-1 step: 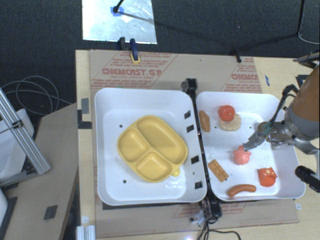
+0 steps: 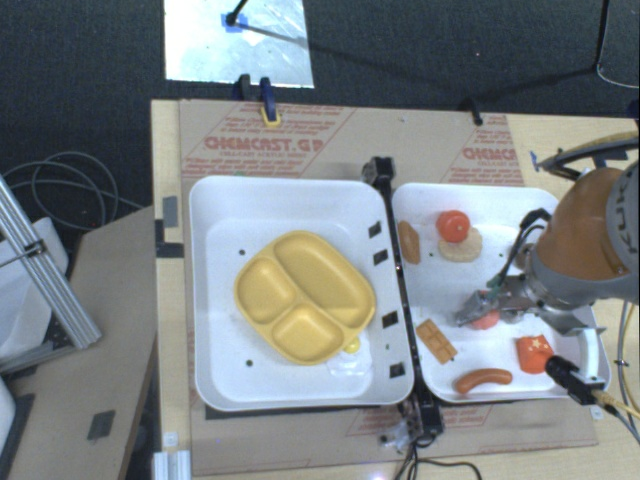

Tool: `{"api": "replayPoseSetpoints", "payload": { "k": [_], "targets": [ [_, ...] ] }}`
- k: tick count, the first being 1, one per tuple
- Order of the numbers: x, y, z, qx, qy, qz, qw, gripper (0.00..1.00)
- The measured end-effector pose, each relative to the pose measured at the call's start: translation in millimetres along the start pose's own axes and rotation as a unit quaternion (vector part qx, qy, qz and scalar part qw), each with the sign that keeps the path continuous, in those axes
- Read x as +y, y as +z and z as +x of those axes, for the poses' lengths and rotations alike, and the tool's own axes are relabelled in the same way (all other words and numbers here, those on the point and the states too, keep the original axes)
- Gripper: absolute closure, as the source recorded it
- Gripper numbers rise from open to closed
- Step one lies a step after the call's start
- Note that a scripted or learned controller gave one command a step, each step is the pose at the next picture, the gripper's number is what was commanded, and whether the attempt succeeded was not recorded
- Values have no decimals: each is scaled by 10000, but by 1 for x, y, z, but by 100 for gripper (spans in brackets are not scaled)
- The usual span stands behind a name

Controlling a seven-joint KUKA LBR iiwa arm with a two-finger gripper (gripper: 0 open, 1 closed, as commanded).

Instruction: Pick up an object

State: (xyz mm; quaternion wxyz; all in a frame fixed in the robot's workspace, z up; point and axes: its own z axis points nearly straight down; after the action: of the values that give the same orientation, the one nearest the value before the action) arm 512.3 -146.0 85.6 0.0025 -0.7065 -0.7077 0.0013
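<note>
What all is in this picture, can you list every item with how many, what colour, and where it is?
Shallow plastic bins: two, white, side by side on the bench.
Divided plastic plate: one, yellow, left bin.
Round tomato toy: one, red, right bin, far side, on a beige disc.
Oval bread toy: one, brown, right bin by the divider.
Flat cracker piece: one, tan, right bin.
Sausage toy: one, red-brown, near edge.
Chunky toy: one, orange, near right corner.
Gripper: one, grey, low over right bin.

The arm reaches leftward from the right, claw lowered.
</note>
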Motion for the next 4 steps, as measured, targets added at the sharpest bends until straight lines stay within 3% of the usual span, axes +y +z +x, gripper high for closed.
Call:
{"api": "replayPoseSetpoints", "payload": {
  "k": [1, 2, 3, 4],
  "targets": [
    [87, 0, 39, -7, -42, -73, 10000, 0],
    [-2, 2, 19, -2, 25, 6, 10000, 0],
    [5, -11, 21, -15, -2, -63, 10000, 100],
    [1, -103, 179, 30, -93, -77, 9999, 100]
  ]
}}
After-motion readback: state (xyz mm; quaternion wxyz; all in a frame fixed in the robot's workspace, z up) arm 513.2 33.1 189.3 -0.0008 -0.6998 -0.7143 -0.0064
